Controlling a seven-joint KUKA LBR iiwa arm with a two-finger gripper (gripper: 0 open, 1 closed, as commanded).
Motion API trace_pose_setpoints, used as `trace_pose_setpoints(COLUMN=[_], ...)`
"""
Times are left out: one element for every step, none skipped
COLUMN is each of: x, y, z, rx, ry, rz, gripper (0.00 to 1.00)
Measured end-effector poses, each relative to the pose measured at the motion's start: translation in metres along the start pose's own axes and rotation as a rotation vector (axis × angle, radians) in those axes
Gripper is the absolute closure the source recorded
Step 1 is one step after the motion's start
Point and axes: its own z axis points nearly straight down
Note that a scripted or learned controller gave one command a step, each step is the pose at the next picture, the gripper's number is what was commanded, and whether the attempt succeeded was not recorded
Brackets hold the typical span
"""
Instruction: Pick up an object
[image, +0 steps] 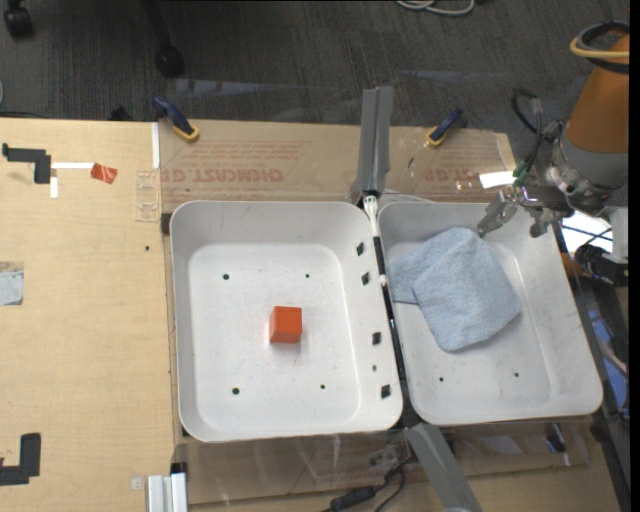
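The cloth (462, 288) lies in the right bin (560, 380), toward that bin's far left part, and it is the thing nearest the tool (515, 213). It looks soft and limp, with no stiffness to push against, so it would likely sag and drape when lifted rather than keep its shape. It should weigh very little. Its nap probably gives good friction, so slipping is a small worry; the greater risk is pinching too thin a layer and having it slide free. A fold or a raised ridge seems the best place to take hold. The far corner of the cloth, the one closest to the tool, stands a little proud of the bin floor and looks like a fair target.

The cloth is pale blue-grey, roughly square, and lies crumpled with one flap folded over along its left side, toward the divider between the bins.

The other candidate is a small block (286, 325), orange-red, sitting near the middle of the left bin (190, 300), well apart from the cloth. It looks stiff and light, with flat faces that would suit a squeeze across two opposite sides.

The tool hangs just beyond the cloth's far right corner, over the far edge of the right bin. Its two thin prongs appear spread apart, and nothing sits between them.
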Motion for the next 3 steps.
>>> trace_pose_setpoints(x=[0.016,0.064,0.136], y=[-0.08,-0.048,-0.005], z=[0.106,0.106,0.008], rx=[-0.004,-0.004,-0.001], ry=[0.0,0.0,-0.001], rz=[-0.06,0.158,0.094], gripper=[0.0,0.0,0.0])
